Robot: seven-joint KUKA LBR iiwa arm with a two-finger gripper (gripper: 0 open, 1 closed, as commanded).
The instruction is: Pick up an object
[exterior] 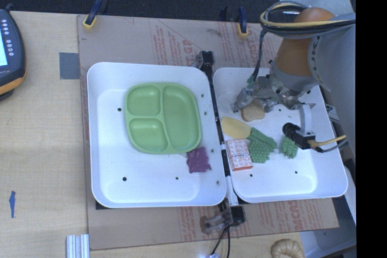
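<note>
My gripper (254, 102) reaches down into the right bin (302, 181), near its back left part. Right under it lies a small tan piece (253, 112), touching or nearly touching the gripper's tip; whether it is held is hidden. In front of that lie a yellow piece (234, 127), a knobbly green piece (261, 144), a smaller green piece (288, 147) and a red-and-white packet (239, 154) by the bin's left wall.
The left bin (109, 178) bears a green divided plate (163, 117) and a small purple piece (198, 159) at the plate's front right corner. The arm's orange band (299, 48) hangs over the right bin's back edge.
</note>
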